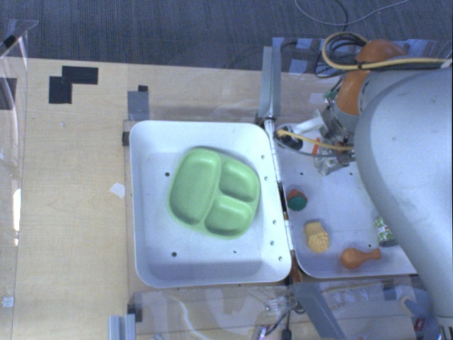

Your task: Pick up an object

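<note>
Nothing gripped yet. Four small candidates in the right bin [340, 200]:
- a green-and-red piece [297, 200] by the bin's left edge
- a yellow knobbly piece [318, 237] just frontward of it
- an orange gourd-shaped piece [359, 257] along the front edge
- a small green item [383, 230] at the right edge, half hidden under the arm

All lying apart from one another, none touching the gripper [330, 159], hanging over the bin's far left corner, well apart from the lot. Spread or closed: cannot tell; nothing seen in it.

Judged to be the approach step, with no target reached. Next move probably calls for travelling toward the bin's front, centring over one piece, then descending squarely. Easiest pick probably the yellow one, with free room all round.

Further out, the left bin [152, 255] holding a green divided tray [214, 192], both bins on the pale bench [71, 190].

No brand, label or writing legible anywhere. Possibly some print on the small green item, too small to read.
</note>
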`<state>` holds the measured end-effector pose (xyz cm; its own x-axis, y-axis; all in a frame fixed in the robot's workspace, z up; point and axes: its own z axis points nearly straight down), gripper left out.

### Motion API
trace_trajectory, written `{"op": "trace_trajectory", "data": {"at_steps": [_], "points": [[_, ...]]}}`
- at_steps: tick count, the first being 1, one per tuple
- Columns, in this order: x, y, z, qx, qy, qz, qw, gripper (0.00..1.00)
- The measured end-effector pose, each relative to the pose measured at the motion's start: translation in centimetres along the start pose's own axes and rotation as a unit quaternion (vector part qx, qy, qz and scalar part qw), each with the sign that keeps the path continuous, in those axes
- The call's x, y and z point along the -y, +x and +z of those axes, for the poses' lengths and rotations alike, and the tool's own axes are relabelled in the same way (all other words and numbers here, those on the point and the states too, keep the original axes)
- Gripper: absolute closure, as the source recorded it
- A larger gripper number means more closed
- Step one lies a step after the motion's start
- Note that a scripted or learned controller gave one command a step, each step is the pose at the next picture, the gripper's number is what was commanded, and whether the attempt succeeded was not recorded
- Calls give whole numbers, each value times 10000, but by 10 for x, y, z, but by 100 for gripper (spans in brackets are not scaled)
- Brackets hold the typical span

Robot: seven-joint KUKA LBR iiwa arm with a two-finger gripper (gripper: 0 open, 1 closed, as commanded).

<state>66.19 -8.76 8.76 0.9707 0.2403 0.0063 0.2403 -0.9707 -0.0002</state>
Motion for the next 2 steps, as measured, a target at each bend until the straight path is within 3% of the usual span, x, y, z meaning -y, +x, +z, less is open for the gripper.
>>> {"op": "trace_trajectory", "data": {"at_steps": [1,2], "points": [[1,2,-12,-17,15,-11,10000,100],[88,5,-98,10,12,-158,9999,100]]}}
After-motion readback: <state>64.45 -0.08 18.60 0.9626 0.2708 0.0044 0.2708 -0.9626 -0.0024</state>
